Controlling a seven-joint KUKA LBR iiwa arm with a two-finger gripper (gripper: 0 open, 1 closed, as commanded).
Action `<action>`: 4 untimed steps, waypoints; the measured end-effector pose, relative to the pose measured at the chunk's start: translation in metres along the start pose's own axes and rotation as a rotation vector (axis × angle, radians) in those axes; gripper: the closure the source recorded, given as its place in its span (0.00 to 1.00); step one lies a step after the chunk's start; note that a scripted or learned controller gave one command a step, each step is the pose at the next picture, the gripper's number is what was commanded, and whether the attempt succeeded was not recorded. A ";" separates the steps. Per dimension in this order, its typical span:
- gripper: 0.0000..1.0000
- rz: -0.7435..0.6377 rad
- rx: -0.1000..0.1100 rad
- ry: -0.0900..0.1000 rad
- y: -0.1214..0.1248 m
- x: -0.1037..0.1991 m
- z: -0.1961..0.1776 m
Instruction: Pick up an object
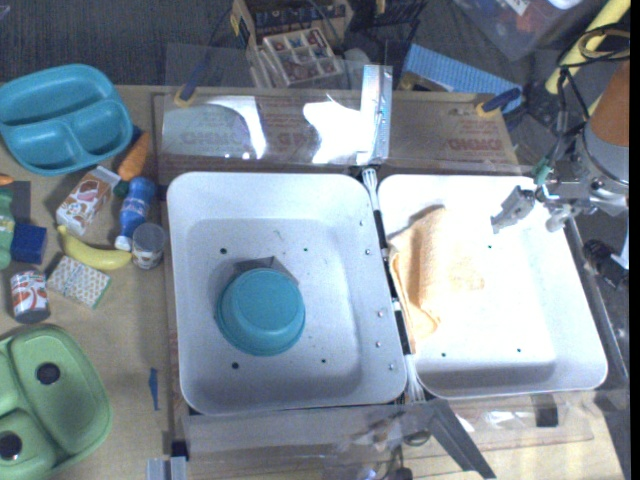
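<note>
One teal bowl (261,312), no legible label.

Arm (608,158): grey body, orange band above wrist, yellow and black cables at top. Gripper (530,208): pale metal fingers, small teal mark near the wrist.

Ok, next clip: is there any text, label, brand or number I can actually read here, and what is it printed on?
No text here reads with certainty.
Board behind the bins: dark printed letters, too blurred to read.
Small carton left of the bins: printed pattern, too small to read.
Can at the left edge: red and white label, unreadable.
Box of goods at the top: printing too small to read.
Blue bowl and orange cloth: no markings.
</note>
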State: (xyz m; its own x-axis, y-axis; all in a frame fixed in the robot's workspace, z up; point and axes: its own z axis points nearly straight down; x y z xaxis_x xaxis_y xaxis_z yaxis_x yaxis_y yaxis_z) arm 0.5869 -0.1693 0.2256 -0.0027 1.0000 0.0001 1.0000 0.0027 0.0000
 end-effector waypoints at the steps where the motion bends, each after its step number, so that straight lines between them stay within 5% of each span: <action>1: 0.00 -0.111 -0.004 -0.002 0.069 0.058 0.048; 2: 0.00 -0.128 -0.006 -0.002 0.082 0.070 0.138; 3: 1.00 -0.129 -0.010 -0.003 0.083 0.070 0.126; 4: 1.00 -0.133 -0.002 -0.001 0.078 0.111 0.038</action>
